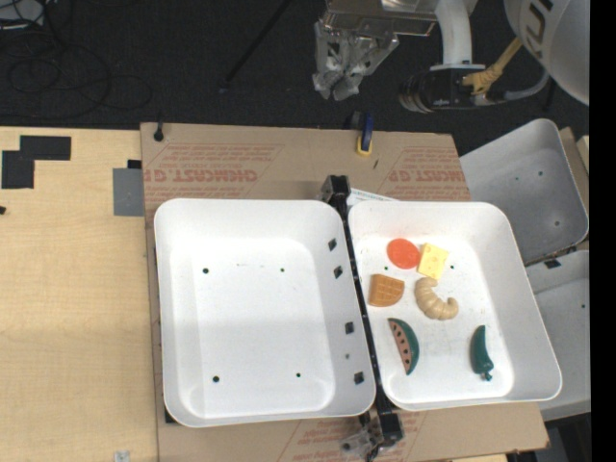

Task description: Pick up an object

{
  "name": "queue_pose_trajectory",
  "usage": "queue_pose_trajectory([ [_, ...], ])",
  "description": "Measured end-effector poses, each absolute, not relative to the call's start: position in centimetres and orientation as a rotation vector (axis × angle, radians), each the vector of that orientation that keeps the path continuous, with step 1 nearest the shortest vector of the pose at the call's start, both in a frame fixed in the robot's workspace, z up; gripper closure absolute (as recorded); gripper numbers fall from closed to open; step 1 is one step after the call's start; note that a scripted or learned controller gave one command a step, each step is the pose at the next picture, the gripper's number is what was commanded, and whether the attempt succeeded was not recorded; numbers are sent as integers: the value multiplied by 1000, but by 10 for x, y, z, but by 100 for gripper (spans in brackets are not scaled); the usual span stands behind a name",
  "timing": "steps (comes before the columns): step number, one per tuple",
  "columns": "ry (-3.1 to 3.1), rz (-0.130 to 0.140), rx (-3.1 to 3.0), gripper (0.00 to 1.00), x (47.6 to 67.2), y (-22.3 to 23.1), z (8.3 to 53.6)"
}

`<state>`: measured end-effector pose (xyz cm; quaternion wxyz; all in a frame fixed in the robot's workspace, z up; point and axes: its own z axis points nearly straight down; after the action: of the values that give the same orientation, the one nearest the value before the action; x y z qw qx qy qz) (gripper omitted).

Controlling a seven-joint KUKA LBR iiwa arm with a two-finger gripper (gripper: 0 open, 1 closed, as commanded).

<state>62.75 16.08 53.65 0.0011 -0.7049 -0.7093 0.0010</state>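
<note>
Several small toy foods lie in the right bin (520,258): a red-orange disc (403,252), a yellow cheese block (433,261), an orange waffle piece (386,290), a tan croissant (437,301), a watermelon slice (404,345) and a dark green pepper (480,351). My gripper (339,83) hangs high at the top of the view, well behind both bins and far from every object. Nothing shows between its fingers.
The left bin (178,287) sits beside the right one, joined by a black clip strip (348,287). Both rest on a cardboard sheet (241,166) on the wooden bench. A blue and yellow clamp (365,135) stands on the cardboard's far edge.
</note>
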Motion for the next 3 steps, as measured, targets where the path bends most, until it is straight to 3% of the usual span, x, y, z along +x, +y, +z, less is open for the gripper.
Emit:
queue_pose_trajectory([
  [1, -2226, 5, -2212, 100, 630, 230, 536],
  [2, -2216, 9, -2223, 100, 548, 157, 539],
  [3, -2221, 8, -2218, 100, 535, 185, 537],
])
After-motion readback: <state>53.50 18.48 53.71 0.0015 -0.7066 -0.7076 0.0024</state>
